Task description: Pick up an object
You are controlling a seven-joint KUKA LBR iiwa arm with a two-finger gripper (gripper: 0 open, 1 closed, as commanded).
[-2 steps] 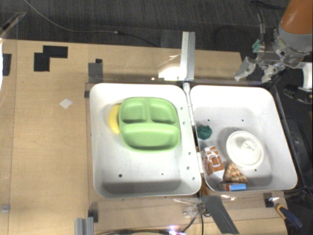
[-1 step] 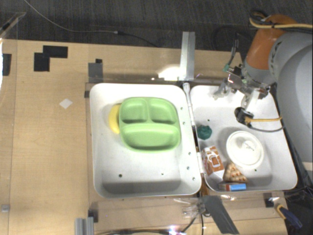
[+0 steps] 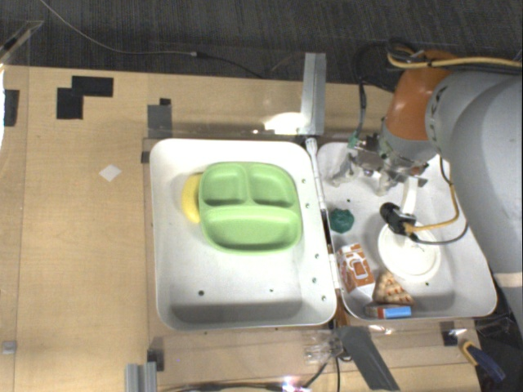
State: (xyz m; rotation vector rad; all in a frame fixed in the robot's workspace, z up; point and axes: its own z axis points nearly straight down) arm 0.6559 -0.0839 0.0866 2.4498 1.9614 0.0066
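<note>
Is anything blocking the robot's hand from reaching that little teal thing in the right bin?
Nothing visible does. The hand sits over the far end of the right bin, and the teal thing lies on bare bin floor just nearer the camera, by the dividing wall. The orange packet lies beyond it.

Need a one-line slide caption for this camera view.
KUKA arm's claw over the right bin of small items; green divided tray in the left bin.

Green tray [image 3: 248,205]: smooth matt plastic. Bins [image 3: 237,300]: white plastic w/ slight sheen. Surface [image 3: 73,243]: pale wood, matt. Arm [image 3: 482,162]: smooth grey shell, glossy orange band [image 3: 411,104]. Post [image 3: 314,96]: bare metal.
</note>
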